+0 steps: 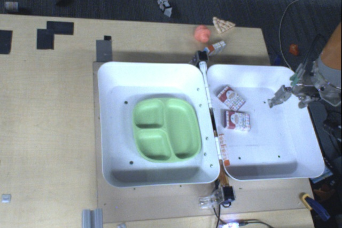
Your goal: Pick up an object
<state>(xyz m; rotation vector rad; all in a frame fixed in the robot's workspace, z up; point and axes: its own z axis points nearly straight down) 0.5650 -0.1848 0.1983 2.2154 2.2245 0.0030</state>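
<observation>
The hand [289, 95] hangs over the right bin [267, 168], near its 2 o'clock corner, reaching in from the 3 o'clock side. One grey finger [279, 97] points toward 8 o'clock and another part juts out at 4 o'clock; nothing sits between them, so the hand is released and carries nothing.

Two small red-and-white cartons lie on the floor of the right bin, toward its 10 o'clock part. The upper carton [230, 97] is turned at a slant; the lower carton [236, 120] lies just below it, at its 5 o'clock, the two close together or perhaps touching at a corner. Both are well apart from the hand, which is at their 3 o'clock.

The left bin [115, 168] holds a green tray [166, 128] with three compartments, resting flat in the middle.

On the tabletop [48, 131], at 12 o'clock from the seam between the bins, lie a pink ball [202, 33], a pizza-slice toy [223, 24] just at its 2 o'clock, and a small bottle [215, 48] below them.
</observation>
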